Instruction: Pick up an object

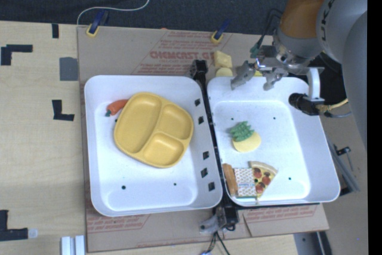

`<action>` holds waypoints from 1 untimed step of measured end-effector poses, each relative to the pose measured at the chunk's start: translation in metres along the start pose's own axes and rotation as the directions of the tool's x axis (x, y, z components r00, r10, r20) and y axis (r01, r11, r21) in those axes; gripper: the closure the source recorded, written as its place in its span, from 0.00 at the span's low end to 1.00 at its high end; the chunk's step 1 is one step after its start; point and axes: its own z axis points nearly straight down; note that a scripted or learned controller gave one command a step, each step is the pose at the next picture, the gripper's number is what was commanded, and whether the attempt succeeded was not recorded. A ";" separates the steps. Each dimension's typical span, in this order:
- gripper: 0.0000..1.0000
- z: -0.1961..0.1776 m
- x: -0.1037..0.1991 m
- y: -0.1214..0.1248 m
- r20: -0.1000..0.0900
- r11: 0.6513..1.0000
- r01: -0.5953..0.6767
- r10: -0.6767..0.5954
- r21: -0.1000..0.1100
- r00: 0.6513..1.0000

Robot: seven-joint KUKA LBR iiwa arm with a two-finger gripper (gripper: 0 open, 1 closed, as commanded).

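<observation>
Gripper [255, 77] hovers over the far edge of the right bin [310, 152], fingers [241, 78] spread apart with nothing between them. In the right bin: toy pineapple [245, 138] near the centre, pizza slice [261, 176] and a patterned flat piece [242, 182] at the near edge. Left bin [98, 146] carries a yellow divided plate [154, 129] in the middle, with an orange carrot [116, 106] just beside it toward the far left corner.

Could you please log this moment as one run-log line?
gripper: open, nothing held, over right bin's far edge | right bin: pineapple toy, pizza slice | left bin: yellow tray
</observation>
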 end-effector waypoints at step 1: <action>0.00 0.110 0.002 -0.045 -0.001 1.000 -0.002 0.002 0.014 1.000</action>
